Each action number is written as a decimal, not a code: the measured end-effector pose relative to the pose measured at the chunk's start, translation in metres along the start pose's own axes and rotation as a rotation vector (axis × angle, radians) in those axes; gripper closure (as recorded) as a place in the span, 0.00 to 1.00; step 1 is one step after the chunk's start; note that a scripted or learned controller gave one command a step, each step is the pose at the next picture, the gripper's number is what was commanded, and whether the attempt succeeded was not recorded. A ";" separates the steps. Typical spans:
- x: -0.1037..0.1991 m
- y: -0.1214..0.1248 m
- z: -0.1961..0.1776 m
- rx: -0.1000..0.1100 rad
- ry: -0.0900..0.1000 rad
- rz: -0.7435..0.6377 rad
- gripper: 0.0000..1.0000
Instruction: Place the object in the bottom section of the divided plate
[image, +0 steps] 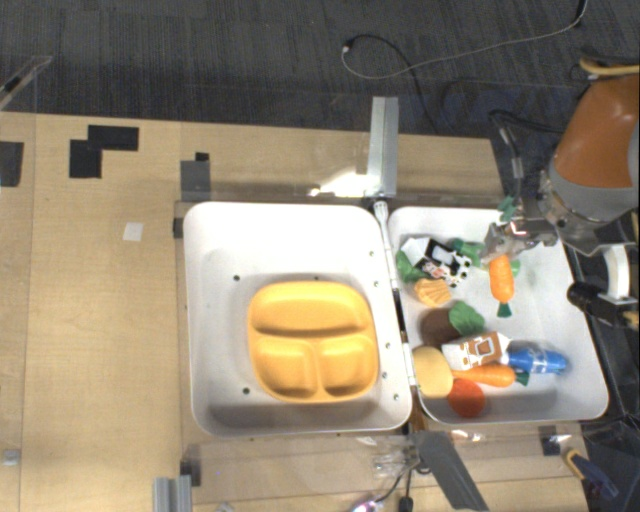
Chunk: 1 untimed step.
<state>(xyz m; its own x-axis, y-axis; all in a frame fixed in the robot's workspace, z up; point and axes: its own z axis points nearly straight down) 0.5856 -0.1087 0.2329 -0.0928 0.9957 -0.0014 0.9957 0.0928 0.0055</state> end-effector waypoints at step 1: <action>0.107 0.011 0.049 0.003 0.002 0.006 1.00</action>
<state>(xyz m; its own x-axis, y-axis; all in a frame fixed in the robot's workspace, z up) 0.5870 -0.0015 0.1842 -0.0869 0.9962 0.0001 0.9962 0.0869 0.0023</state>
